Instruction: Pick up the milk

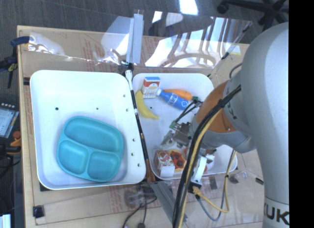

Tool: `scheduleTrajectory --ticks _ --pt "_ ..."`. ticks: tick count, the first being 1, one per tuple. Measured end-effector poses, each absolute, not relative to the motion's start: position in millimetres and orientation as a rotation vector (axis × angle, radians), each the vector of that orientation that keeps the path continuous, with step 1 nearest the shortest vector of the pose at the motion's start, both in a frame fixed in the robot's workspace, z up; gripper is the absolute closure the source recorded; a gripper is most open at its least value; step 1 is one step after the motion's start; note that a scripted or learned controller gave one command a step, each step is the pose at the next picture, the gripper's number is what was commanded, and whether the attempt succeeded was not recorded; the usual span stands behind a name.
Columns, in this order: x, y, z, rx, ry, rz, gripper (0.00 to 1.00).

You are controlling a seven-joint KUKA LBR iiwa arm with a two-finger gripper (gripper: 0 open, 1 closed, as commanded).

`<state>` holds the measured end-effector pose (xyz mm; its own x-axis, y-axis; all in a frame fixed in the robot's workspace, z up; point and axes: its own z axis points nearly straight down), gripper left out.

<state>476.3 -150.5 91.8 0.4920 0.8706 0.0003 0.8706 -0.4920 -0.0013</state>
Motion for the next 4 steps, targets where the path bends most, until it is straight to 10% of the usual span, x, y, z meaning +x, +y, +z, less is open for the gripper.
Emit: scheduleTrajectory --ticks 1,2,3,4 --pt "476.8 -150.9 102.5 -2.708 -1.588 -0.001 1.0" --pt "522.9 -54.2 235.9 -2.62 -1.724 0.005 1.0" --pt "478.5 -166.3 167.1 -2.195 -2.239 0.006 1.0" --pt "478.7 -166.0 167.1 -2.195 -2.24 0.006 0.0"
